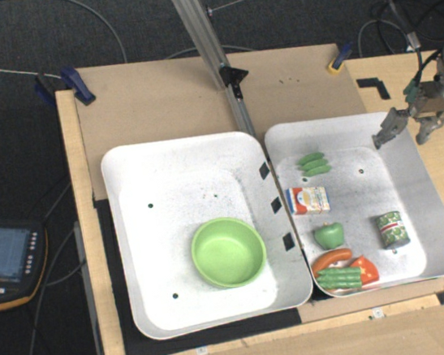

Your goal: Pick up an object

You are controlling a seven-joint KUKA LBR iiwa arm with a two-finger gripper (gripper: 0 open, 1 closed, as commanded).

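Gripper (405,129): hovering at frame right over the right bin's (421,194) upper corner, fingers spreading apart, gripping nothing. Can (392,230), green apple (329,236), carton (308,200): lying below it, well apart.

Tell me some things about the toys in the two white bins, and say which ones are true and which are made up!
1. The round light-green plastic bowl sits in the left white bin. True.
2. The small green-labelled can stands inside the bowl. False: it is in the right white bin, away from the bowl.
3. The small red and white carton lies in the right bin, between the green pea pods and the green apple-like toy. True.
4. The grey arm's gripper is lifting the carton. False: it sits at the right bin's upper right corner, with nothing between its jaws.
5. The bowl is red. False: it is light green.
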